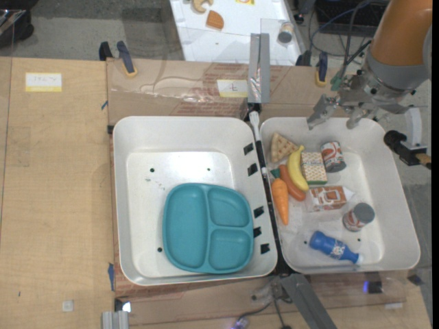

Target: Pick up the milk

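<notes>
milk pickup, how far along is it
Nothing looks done yet: the milk carton lies in the right bin beside the carrot. The gripper hovers open over the bin's far edge, holding nothing. Left: move over the carton, descend, grasp, lift.

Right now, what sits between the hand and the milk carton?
In the camera view, a red-and-white can lies between the hand and the small red-and-white milk carton, inside the right white bin.

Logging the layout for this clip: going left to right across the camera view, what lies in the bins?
Teal divided plate in the left bin → carrot → banana → milk carton → tin can, the last four in the right bin.
</notes>
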### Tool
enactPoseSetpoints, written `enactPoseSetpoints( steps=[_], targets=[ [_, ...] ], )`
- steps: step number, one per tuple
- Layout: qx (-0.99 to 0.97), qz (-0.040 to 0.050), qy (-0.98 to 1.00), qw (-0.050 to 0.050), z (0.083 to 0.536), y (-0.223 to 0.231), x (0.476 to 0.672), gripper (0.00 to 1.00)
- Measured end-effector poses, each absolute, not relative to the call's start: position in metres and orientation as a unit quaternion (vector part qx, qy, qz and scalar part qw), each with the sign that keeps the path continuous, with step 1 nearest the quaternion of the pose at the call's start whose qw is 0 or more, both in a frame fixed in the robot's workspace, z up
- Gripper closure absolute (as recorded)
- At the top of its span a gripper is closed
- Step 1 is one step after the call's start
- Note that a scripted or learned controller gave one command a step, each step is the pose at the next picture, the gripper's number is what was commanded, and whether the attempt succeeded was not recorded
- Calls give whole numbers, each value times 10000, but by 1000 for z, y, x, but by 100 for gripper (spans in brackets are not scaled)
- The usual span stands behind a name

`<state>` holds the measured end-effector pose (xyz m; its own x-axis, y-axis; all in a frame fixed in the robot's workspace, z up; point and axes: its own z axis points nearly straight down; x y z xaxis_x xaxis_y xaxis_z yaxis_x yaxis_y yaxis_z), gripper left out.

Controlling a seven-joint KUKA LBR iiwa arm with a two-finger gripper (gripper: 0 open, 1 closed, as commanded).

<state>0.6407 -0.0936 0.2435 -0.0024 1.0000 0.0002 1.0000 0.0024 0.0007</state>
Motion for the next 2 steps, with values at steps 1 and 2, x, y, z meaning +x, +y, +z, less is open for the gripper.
enactPoseSetpoints(
  steps=[1,2],
  targets=[
    [7069,1,7073,-2,193,-100,547,0],
    [6840,94,7293,132,115,-136,540,0]
  ],
)
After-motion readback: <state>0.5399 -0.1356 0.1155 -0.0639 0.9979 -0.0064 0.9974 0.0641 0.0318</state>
